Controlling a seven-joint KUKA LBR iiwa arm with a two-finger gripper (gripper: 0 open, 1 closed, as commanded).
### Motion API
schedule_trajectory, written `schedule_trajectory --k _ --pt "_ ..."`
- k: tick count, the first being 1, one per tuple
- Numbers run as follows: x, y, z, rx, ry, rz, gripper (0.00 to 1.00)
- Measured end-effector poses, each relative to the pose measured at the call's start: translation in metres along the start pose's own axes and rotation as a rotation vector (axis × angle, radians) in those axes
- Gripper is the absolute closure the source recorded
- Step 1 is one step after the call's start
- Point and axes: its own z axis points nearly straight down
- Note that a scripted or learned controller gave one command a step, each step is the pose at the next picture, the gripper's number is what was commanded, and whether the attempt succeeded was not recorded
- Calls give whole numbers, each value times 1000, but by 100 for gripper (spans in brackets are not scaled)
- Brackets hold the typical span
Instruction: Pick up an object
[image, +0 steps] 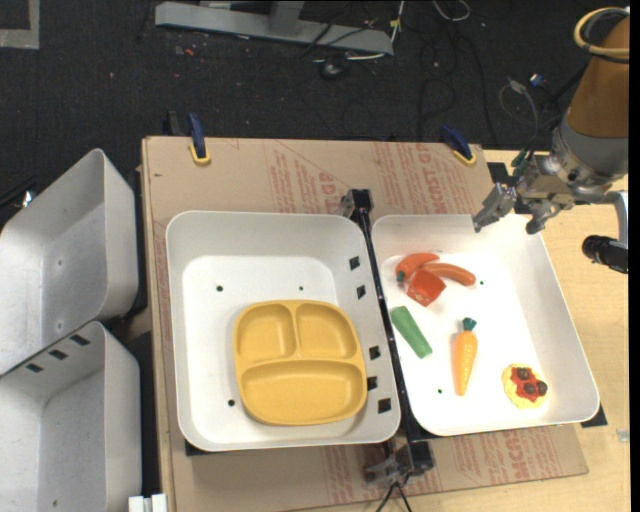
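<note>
In the left white bin (190, 300) we see a yellow plastic divided plate (298, 361). The right white bin (560, 300) holds a red sausage (452, 273), green stick (411, 331), orange carrot (465, 357) and small pizza toy (525, 385). Above its far right corner our claw (512, 213) hangs spread open, gripping nothing.

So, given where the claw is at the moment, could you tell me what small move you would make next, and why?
Probably bring the open claw forward and left, to above the red pieces. It hangs over the far rim of the right bin with nothing between its fingers, and those pieces look like the nearest items; the carrot lies further on.
</note>
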Motion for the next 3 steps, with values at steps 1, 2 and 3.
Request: schedule_trajectory --k 1,2,3 --pt "1 2 -8 -13 -2 -3 0" --pt "-8 4 51 -8 -2 0 0" --pt "-3 -1 114 -6 -1 -1 0"
